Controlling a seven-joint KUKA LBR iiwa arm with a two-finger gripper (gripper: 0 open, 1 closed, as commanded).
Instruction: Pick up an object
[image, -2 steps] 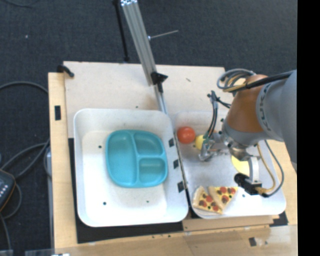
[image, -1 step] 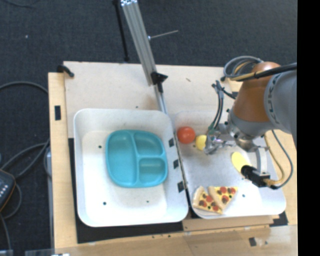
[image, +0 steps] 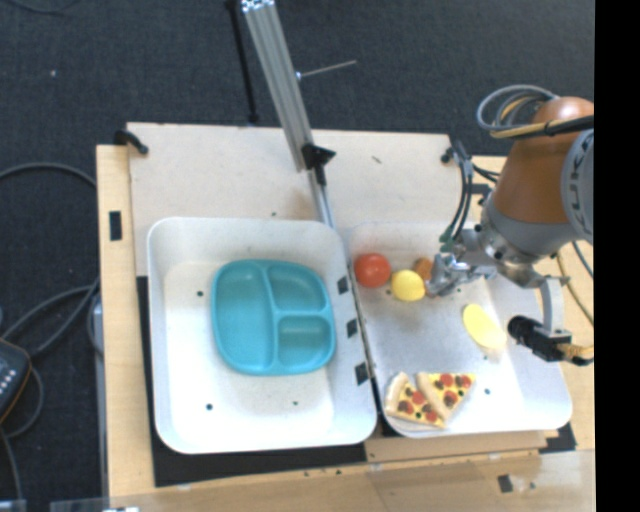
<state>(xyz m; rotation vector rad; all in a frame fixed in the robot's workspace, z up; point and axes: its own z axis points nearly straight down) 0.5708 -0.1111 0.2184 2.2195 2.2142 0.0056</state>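
gripper (image: 443, 277) low in the right bin (image: 530, 400), upper middle of the frame.
jaw state cannot be told; it sits just beside the yellow ball (image: 407, 286), red ball (image: 372, 269) left by the bin's edge, pizza slices (image: 430, 396) at the lower rim, bare floor between.

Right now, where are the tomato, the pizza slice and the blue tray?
tomato (image: 372, 269), camera view, its round top
pizza slice (image: 430, 396), camera view, its topped middle
blue tray (image: 272, 317), camera view, centre divider
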